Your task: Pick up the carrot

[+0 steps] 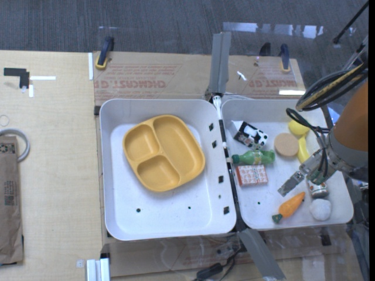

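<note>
Gripper [295, 182] hung over the right bin [258, 216], just above and beside the carrot's thick end; whether it was wide or narrow could not be told, and nothing was seen in its hold. Carrot [289, 206] lay flat on the bin floor near the front wall, tilted, orange body up-right, green top down-left. It appeared a small toy: judged light, stiff, smooth and tapered, so liable to slip or roll if pinched near the tip. Best hold was judged across the thick orange middle, square to its length. A white ball [320, 209] sat just beside its thick end, which left little room on that side. A red box [252, 174] and green bottle [254, 157] lay near, farther back. The left bin [117, 215] bore a yellow plate [163, 152], well apart.
</note>
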### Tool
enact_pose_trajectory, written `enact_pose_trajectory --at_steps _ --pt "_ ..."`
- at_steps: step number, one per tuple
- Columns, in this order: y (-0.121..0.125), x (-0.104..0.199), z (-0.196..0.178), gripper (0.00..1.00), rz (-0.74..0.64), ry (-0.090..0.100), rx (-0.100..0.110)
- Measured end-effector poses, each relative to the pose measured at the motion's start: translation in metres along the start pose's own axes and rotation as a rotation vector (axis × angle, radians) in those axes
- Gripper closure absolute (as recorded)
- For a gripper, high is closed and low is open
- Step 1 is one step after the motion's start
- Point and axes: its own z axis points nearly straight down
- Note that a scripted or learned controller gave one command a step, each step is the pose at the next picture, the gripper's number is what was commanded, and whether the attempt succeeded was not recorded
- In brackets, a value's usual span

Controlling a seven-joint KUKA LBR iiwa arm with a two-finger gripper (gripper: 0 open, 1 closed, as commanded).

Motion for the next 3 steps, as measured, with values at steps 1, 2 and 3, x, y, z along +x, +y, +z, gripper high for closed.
enact_pose_trajectory --at_steps 1,2,3 --pt "-0.004 -0.098 -0.003 0.00 -0.108 -0.003 -0.001" --pt "-0.048 -0.066 -0.107 0.00 -0.213 -0.003 -0.001" --pt "0.017 -0.114 -0.149 0.00 -0.301 -0.005 -0.002"
